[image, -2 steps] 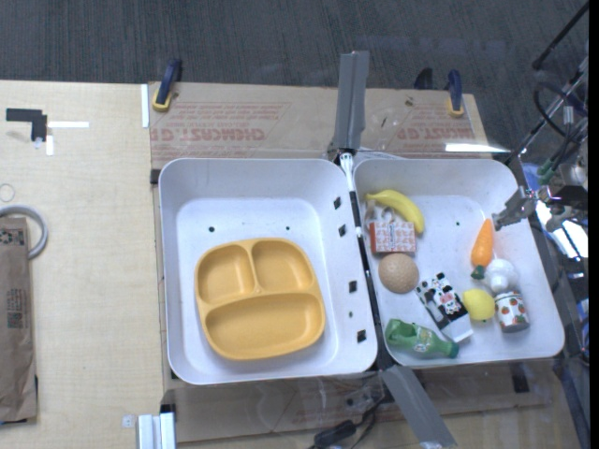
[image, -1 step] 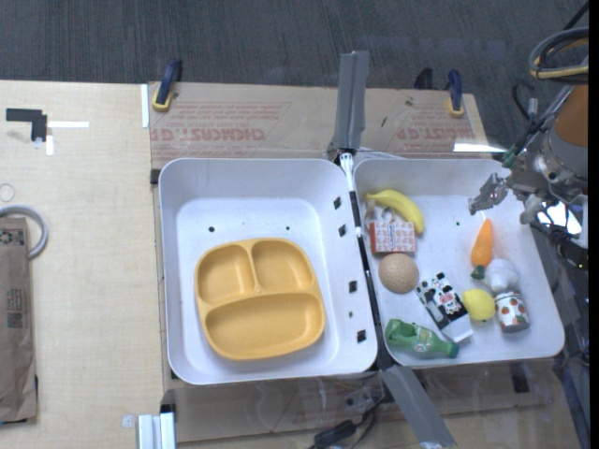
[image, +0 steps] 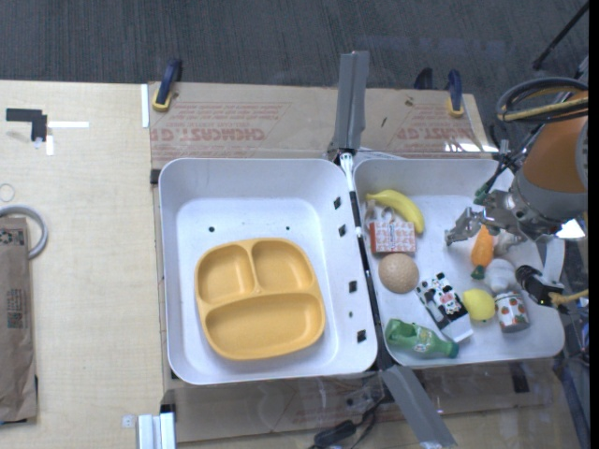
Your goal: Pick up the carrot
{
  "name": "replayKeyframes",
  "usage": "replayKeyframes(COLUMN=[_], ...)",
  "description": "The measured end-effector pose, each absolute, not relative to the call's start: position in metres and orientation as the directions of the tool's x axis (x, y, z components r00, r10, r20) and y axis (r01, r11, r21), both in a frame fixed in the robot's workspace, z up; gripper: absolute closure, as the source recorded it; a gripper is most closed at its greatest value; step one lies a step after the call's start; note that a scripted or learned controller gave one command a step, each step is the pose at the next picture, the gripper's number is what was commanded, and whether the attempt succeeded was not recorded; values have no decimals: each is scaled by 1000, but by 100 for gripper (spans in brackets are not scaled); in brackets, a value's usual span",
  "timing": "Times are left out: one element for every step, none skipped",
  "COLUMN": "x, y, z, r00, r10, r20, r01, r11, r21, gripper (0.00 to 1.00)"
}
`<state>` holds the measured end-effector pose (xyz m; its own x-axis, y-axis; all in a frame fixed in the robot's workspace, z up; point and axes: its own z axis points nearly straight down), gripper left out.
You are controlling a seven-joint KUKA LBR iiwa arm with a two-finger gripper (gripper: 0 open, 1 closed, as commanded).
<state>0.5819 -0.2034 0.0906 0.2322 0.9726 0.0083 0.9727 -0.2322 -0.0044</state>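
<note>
Carrot (image: 482, 249), orange with a small green tip pointing down, sits in the right bin (image: 552, 349) near its right side, upright and slightly tilted, directly at the claw (image: 485, 230) of the grey arm (image: 552, 171) that reaches in from the right. Metal fingers (image: 461, 226) splay out to the left of the carrot, and the carrot appears to lie between the claw's parts, but whether the claw is spread or pinching it cannot be told from this angle. Just below the carrot lies a white rounded object (image: 501, 275), and lower still a lemon (image: 478, 305) and a small can with a red-patterned label (image: 512, 311). Farther left in the same bin are a banana (image: 397, 206), a red-and-white packet (image: 392, 235), a tan ball (image: 399, 273), a black-and-white cow-patterned carton (image: 443, 300) and a green bottle-shaped item (image: 420, 339) at the front. The left bin (image: 178, 213) holds a yellow divided plate (image: 259, 297). Both bins rest on the desk (image: 75, 213), with flat cardboard (image: 243, 120) clamped behind them.
</note>
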Motion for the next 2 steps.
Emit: replayKeyframes(x=[582, 616], y=[-206, -182], z=[99, 210], r00=[235, 225], r10=[972, 974], r20=[3, -2], r01=[972, 974], r11=[-235, -225], r21=[-4, -1], gripper=[100, 100])
